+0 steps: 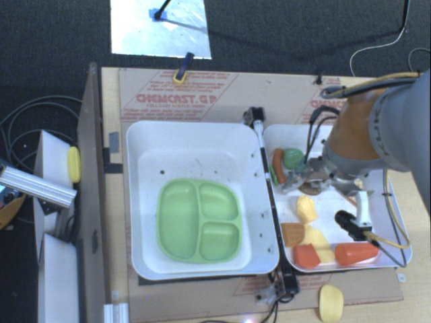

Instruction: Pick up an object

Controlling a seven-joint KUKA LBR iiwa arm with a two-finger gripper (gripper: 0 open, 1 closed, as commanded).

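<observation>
The grey arm's gripper [311, 182] hangs low in the right white plastic bin [397, 251], near the round green toy [293, 158], presumably lined up for a grab.

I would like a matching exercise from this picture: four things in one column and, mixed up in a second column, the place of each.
Things:
1. green plate
2. green ball
3. yellow piece
4. red block

Places:
A. on the board, outside both bins
B. left bin
C. right bin, far end, beside the hand
D. right bin, near edge

Pairs: 1-B, 2-C, 3-A, 4-D
</observation>
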